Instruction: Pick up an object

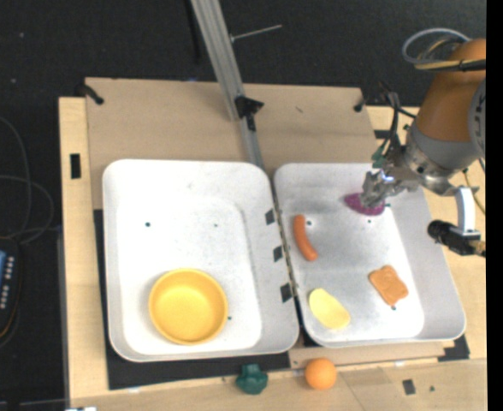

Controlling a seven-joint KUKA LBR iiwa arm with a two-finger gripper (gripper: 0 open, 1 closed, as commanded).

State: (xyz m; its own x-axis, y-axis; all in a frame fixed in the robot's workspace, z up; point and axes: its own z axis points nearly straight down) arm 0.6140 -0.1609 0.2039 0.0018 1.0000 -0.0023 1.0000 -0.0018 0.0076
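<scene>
Desk carries two white bins. Left bin: yellow bowl at 6 o'clock. Right bin: hand at 12 o'clock, directly over a purple object; grip state cannot be determined. Orange sausage at 9 o'clock.

A tan bench is sitting on dark, black flooring. A grey metal rail is slanting across it, and a black cable is looping at left.
</scene>
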